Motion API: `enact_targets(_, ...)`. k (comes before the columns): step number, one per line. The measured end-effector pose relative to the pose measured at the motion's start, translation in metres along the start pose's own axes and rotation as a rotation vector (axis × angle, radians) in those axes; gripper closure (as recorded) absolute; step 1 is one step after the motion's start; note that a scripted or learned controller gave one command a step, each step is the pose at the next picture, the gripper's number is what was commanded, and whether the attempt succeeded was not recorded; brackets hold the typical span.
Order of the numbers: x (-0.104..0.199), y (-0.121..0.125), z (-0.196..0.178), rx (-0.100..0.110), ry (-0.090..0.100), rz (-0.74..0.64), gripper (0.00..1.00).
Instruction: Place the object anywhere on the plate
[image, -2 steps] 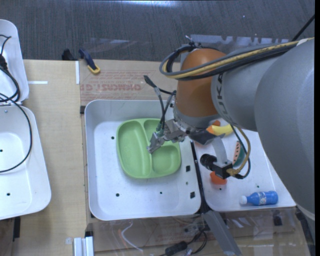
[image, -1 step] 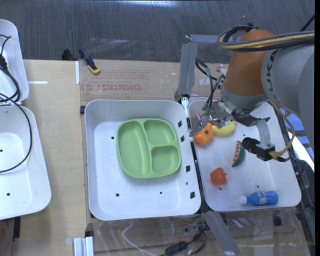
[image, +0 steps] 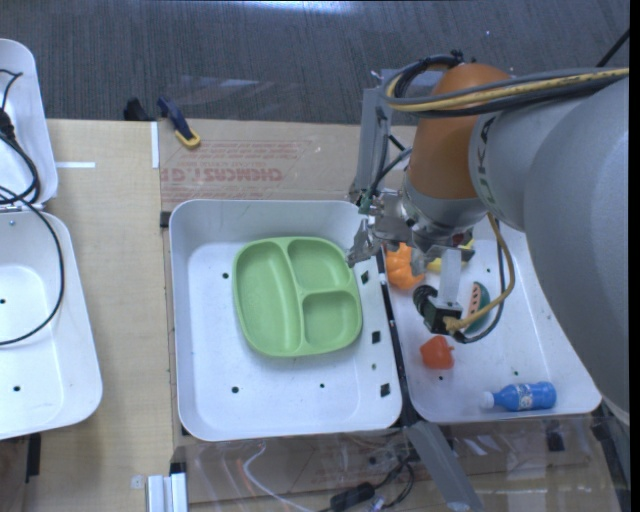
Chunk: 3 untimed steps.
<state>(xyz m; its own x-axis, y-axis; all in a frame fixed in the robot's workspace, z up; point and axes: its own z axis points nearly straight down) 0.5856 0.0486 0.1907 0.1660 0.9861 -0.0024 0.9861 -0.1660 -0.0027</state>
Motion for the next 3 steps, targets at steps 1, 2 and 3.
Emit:
enact_targets(1, 0.0446, -0.0292, 0.0010, 0.003, -0.002, 0.238, 0.00)
enact_targets(2, 0.0435, -0.0291, -0.0066, 0.006, -0.006, 0.236, 1.00)
enact_targets(3, 0.0436, -0.0292, -0.0065, 0.006, -0.006, 0.236, 0.00)
